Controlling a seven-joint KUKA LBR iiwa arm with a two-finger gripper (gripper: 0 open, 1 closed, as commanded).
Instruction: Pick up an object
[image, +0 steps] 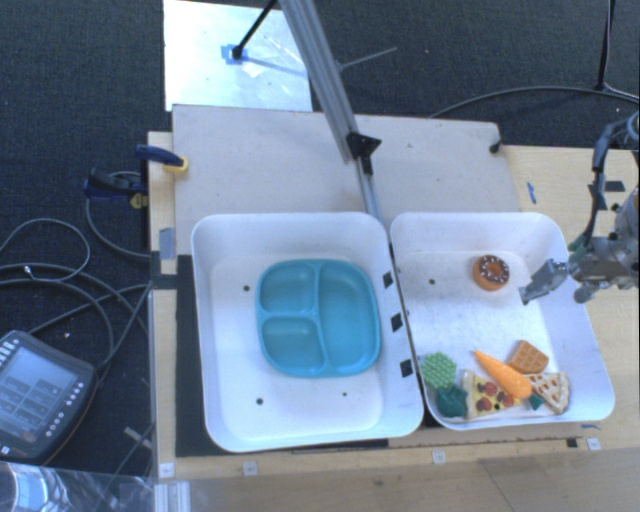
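Jaws: mine (562, 283) spread open, holding nothing, above the right bin (575, 345)
Donut (491, 271): just left of me
Blue plate (319, 317): left bin (225, 300)

The end effector (563, 284) is showing as a grey metal assembly with two pale grey fingers (543, 279), blocky and angular in build. Dark cables are looping above it beside a bluish-grey bracket, and the parts behind it are looking blurred and hard to resolve.
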